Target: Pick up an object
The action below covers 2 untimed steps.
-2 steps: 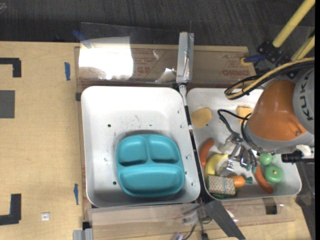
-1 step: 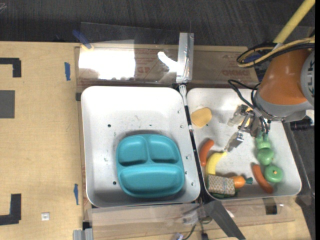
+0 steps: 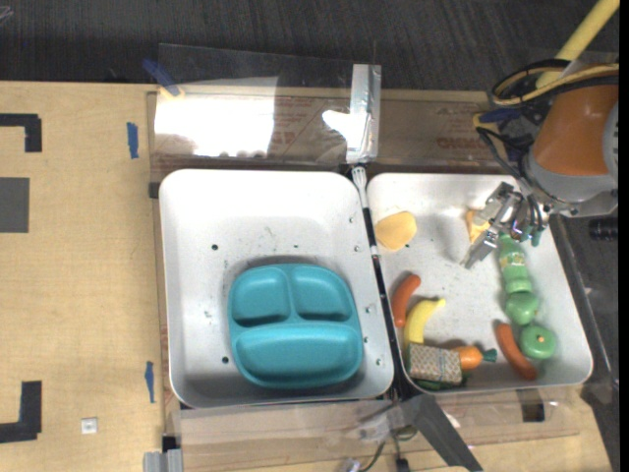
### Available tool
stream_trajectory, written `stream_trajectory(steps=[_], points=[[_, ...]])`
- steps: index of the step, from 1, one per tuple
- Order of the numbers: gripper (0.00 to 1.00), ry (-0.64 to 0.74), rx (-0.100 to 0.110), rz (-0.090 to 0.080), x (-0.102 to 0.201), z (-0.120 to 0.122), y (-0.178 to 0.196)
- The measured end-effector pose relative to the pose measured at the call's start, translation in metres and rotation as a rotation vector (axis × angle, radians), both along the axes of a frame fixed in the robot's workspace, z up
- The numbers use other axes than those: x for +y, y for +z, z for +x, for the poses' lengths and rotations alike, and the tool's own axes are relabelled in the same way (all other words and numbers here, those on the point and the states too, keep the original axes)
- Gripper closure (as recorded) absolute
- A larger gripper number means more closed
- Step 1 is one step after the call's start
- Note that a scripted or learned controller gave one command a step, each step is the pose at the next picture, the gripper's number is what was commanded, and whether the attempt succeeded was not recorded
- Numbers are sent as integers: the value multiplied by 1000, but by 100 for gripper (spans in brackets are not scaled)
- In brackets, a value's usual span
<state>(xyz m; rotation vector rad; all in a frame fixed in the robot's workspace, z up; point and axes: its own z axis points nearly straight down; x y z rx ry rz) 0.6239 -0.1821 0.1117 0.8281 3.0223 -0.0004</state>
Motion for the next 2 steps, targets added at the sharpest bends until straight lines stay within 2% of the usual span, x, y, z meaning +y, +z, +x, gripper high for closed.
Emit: stream_trajectory(steps=[1,2], points=[[0,5,-6,2,-28,25,-16],[0,-17,1,0,-30,-30,-24]])
